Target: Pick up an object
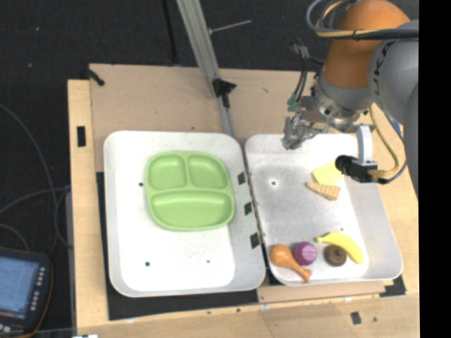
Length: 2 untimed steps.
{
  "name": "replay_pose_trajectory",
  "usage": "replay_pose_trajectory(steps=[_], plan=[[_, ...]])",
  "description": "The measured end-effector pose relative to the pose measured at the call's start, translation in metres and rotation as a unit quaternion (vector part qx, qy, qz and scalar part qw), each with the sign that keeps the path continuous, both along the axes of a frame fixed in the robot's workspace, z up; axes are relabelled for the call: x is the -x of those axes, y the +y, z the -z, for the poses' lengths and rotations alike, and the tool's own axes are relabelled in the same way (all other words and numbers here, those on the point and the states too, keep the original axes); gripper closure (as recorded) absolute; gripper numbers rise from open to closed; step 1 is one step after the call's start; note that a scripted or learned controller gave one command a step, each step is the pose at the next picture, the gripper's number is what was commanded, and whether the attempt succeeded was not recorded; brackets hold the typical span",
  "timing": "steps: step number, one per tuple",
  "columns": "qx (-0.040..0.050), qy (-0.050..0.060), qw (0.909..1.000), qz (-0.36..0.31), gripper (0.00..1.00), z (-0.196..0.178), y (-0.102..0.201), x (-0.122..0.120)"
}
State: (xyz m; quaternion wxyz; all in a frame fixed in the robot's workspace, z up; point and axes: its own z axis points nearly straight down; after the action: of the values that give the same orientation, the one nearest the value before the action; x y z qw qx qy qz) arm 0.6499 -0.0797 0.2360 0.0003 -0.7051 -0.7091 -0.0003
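My gripper [294, 136] hangs over the far left corner of the right bin [296, 189], above bare bin floor, with nothing seen between its fingers. Further right in that bin lie a yellow wedge [328, 174] and a tan waffle cone piece [323, 188]. Along the near edge sit an orange pear-shaped toy [287, 259], a purple round toy [305, 253], a brown donut [335, 255] and a yellow banana [344, 244].
The left bin [127, 259] holds a green divided plate [190, 191]. A slanted metal pole [204, 48] rises behind the bins near the gripper. A black-and-white fitting [358, 162] juts off the arm over the right bin's right side.
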Motion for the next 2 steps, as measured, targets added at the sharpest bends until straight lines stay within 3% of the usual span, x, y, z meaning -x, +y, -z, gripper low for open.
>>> replay_pose_trajectory(steps=[1, 2], plan=[[-0.0007, -0.001, 1.0000, -0.001, 1.00, -0.011, 0.056, 0.014], [-0.0004, -0.001, 1.0000, -0.001, 1.00, -0.011, 0.107, 0.013]])
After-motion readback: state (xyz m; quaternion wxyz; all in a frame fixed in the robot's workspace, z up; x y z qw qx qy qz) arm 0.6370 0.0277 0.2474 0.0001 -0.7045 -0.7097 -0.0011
